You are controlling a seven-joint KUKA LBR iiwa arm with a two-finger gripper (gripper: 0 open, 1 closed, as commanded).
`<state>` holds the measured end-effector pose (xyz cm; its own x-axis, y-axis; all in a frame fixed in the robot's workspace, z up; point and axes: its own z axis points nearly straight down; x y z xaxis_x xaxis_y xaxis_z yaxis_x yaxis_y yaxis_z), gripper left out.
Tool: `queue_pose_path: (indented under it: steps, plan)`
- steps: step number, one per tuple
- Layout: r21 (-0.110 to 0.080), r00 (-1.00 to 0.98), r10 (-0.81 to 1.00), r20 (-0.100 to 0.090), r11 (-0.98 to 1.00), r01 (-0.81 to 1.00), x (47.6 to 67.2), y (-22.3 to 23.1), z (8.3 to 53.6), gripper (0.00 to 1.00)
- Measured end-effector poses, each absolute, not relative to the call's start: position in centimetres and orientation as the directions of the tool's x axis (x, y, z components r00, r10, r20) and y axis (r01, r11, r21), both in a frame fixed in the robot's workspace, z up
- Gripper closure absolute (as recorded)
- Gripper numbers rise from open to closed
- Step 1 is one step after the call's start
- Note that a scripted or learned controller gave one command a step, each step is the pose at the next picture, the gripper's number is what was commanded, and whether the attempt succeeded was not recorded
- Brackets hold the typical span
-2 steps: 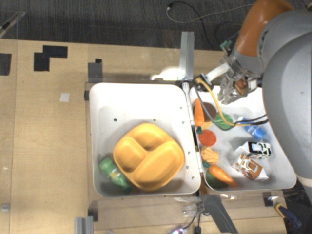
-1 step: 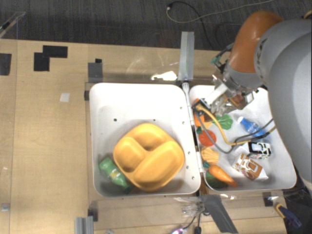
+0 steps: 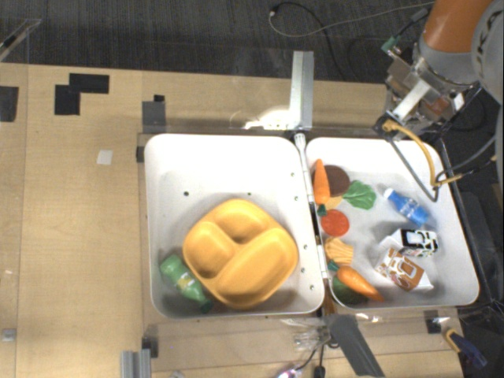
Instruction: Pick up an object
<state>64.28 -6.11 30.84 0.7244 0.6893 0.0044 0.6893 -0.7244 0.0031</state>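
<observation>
- End effector (image 3: 416,101) hung over the far rim of the right bin (image 3: 370,157); I could not tell whether it was spread or pressed together
- Blue bottle (image 3: 408,206), toy car (image 3: 419,241) and carrot (image 3: 321,181) lay in that bin, well apart from it
- Yellow dish (image 3: 236,250) sat in the left bin (image 3: 197,172)

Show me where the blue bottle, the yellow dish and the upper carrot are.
blue bottle (image 3: 409,208), camera view, right bin: middle of its body.
yellow dish (image 3: 239,252), camera view, left bin: near its middle.
upper carrot (image 3: 321,184), camera view, right bin: its orange body.
</observation>
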Motion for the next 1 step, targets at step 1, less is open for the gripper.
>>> queue_pose_path:
  steps: [1]
  plan:
    - [0.001, 0.662, 0.75, 0.003, -0.662, 0.75, 65.88, 2.1, 23.51, 1.0]
